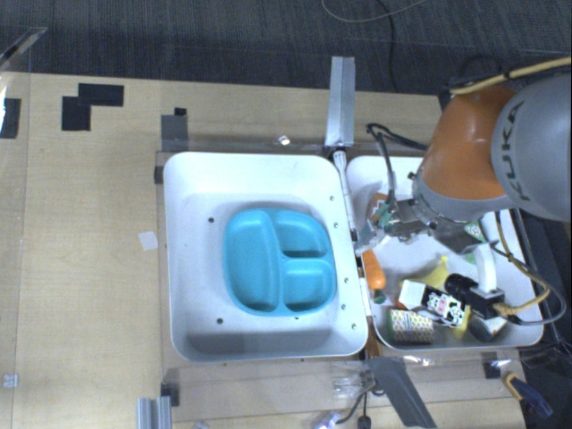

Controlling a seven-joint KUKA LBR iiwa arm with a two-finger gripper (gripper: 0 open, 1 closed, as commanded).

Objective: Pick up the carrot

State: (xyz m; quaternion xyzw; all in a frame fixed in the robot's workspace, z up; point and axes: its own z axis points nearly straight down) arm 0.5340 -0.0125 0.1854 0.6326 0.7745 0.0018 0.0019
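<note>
You saw the gripper [391, 219] low in the right bin [527, 333], grip state unreadable; the carrot [374, 272] lay just below it.

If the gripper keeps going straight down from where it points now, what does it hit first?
Probably bare floor of the right white bin; the gripper sits above the small orange carrot in the image, though depth is unclear.

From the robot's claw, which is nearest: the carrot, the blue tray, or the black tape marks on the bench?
Measured from the gripper:
1. Carrot, just below it, at the right bin's left wall.
2. Blue tray, in the left bin.
3. Tape marks, far upper left on the bench.
</note>
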